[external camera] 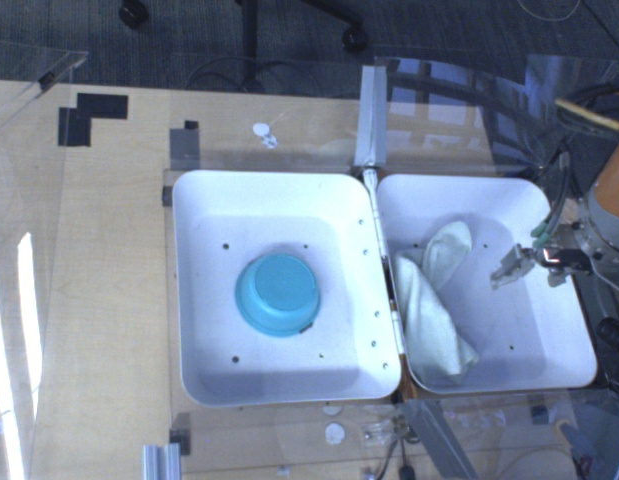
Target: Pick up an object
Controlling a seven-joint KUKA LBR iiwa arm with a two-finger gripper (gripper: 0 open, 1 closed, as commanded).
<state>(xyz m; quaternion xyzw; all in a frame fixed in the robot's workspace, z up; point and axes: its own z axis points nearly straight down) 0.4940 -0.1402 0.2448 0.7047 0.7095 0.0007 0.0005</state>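
A crumpled white cloth (434, 298) lies in the right bin (549, 368), against its left wall. An upturned blue bowl (279, 293) sits in the middle of the left bin (204, 258). My gripper (532, 270) hangs over the right bin's right half, a short way right of the cloth and apart from it. Its fingers (509, 266) are spread open with nothing between them.
A metal divider (372, 118) runs back from the seam between the two bins. Cables and the arm's body crowd the right edge beside the right bin. Wooden bench top surrounds the bins on the left.
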